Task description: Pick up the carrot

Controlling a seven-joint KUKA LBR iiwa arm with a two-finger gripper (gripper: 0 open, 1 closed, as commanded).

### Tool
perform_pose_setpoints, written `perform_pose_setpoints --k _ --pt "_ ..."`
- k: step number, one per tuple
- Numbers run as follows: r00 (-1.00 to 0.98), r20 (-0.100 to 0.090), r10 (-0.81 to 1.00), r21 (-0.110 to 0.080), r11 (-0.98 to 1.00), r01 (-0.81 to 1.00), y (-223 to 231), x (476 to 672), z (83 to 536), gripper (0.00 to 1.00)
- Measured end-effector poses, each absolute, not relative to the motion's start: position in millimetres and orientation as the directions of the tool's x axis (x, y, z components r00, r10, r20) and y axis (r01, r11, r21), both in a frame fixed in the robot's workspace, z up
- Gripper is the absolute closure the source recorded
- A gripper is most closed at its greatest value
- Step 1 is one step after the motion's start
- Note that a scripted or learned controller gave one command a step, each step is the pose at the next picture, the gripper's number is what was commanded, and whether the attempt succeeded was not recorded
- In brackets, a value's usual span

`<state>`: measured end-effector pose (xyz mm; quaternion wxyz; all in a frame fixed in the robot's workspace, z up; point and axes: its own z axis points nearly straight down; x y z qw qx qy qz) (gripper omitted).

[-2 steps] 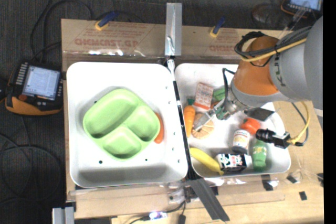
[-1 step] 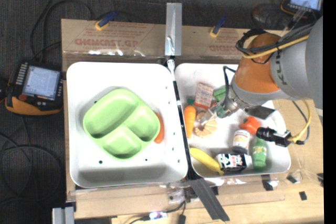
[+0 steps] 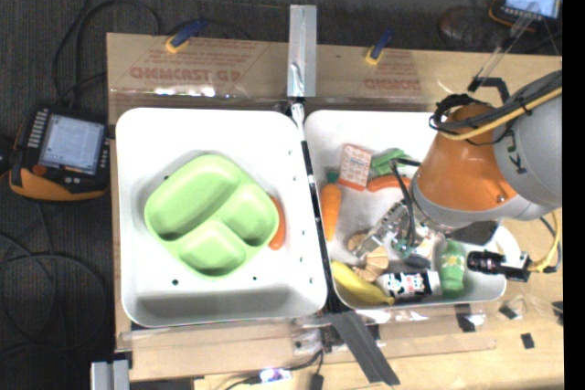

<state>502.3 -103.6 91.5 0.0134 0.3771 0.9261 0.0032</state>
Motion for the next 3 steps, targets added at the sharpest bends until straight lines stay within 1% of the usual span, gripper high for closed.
perform_pose_setpoints --k 1,2,3 --pt "-0.954 -0.04 0.297 0.011 0.955 0.297 -98 496.3 93 1.0" --pt "-0.906 0.001 0.424 0.002 0.906 0.424 -58 484.1 219 1.0" --pt "-0.825 0.001 0.565 0.001 0.825 0.565 -13 483.8 236 1.0"
